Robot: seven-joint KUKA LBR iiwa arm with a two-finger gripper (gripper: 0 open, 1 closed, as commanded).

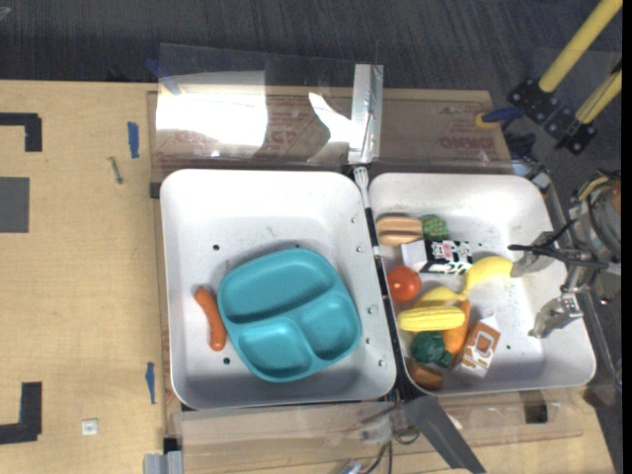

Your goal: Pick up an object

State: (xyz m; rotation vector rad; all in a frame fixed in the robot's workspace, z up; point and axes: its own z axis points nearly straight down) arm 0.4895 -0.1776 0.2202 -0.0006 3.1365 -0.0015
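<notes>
The right bin [513, 200] holds a heap of toy food. A hot dog bun [399, 229] lies at the back, with a black-and-white milk carton [446, 255] and a banana [487, 271] beside it. Nearer the front are a red tomato [403, 284], a yellow corn cob [431, 318], a green broccoli [429, 348] and a small orange-and-white box [480, 347]. My gripper [549, 292] hangs over the bin's right side, just right of the banana and apart from the heap. Nothing shows in its grasp.
The left bin [257, 200] carries a teal divided plate [287, 312] and an orange sausage [211, 318] by the plate's left rim. A clear sheet and a metal strip [364, 112] stand behind the bins. Yellow-and-black stand legs [568, 57] rise at the back right.
</notes>
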